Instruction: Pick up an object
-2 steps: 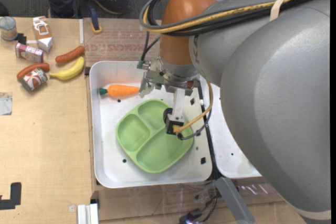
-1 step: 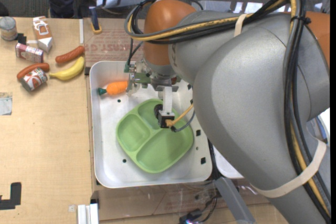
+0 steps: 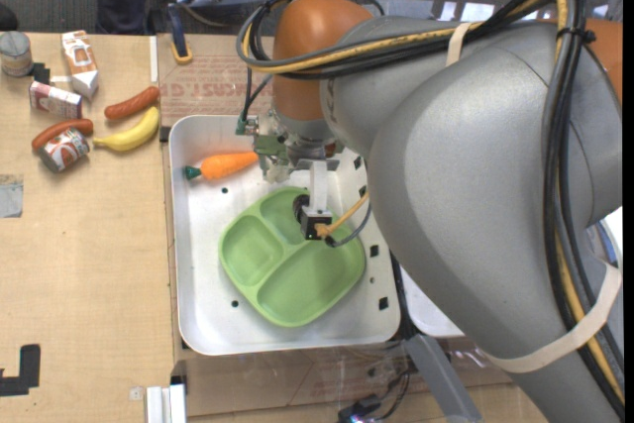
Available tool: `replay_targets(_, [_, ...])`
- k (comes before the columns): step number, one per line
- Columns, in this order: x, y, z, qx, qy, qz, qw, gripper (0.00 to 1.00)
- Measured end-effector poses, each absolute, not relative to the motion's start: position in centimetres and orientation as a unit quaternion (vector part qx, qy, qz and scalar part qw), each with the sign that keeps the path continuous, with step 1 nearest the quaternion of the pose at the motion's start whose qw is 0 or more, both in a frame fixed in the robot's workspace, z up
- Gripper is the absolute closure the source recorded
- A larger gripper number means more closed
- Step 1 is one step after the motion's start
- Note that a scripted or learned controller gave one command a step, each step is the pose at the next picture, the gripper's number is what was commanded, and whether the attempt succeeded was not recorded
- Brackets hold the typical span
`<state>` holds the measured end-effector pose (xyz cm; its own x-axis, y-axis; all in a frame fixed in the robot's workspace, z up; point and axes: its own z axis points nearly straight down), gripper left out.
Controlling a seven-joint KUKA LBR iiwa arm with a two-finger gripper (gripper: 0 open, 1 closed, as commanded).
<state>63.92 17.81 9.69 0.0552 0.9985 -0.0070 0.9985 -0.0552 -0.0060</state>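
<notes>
Two bins: white and shallow, side by side on the tabletop [image 3: 79, 312]; left bin [image 3: 188, 253] is in plain view, right bin [image 3: 432, 314] is mostly hidden under the arm.
Arm [image 3: 475, 163]: grey, orange band [image 3: 315, 25] above the wrist, reaches in from the right and covers most of the right half of the view.
Tool [image 3: 280, 161]: low over the far part of the left bin, just right of the carrot's thick end and by the plate's far rim.
Tool state: cannot tell whether open or closed, the wrist blocks it; nothing seen gripped.
Carrot [image 3: 226, 163]: orange with a green top, lies flat in the far left part of the left bin, green end toward the left wall; contact with the tool unclear.
Plate [image 3: 277, 274]: green, three compartments, lies in the middle of the left bin, nearer than the carrot.
Tabletop left of the bins: banana [image 3: 131, 136], sausage [image 3: 132, 101], red-and-white can [image 3: 62, 150], small carton [image 3: 79, 62], all well apart from the tool.
Cardboard [image 3: 203, 79]: flat sheet just beyond the left bin.
</notes>
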Motion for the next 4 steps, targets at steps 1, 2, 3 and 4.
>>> replay_targets(1, [60.9, 20.8, 17.5, 0.675, 0.738, -0.0022, 0.000, 1.00])
replay_targets(2, [50.5, 19.8, 11.0, 0.597, 0.802, -0.0035, -0.001, 1.00])
replay_targets(3, [58.2, 21.5, 25.3, 0.649, 0.761, -0.0021, 0.001, 1.00])
replay_targets(4, [50.4, 22.1, 16.6, 0.580, 0.815, -0.0038, -0.001, 1.00])
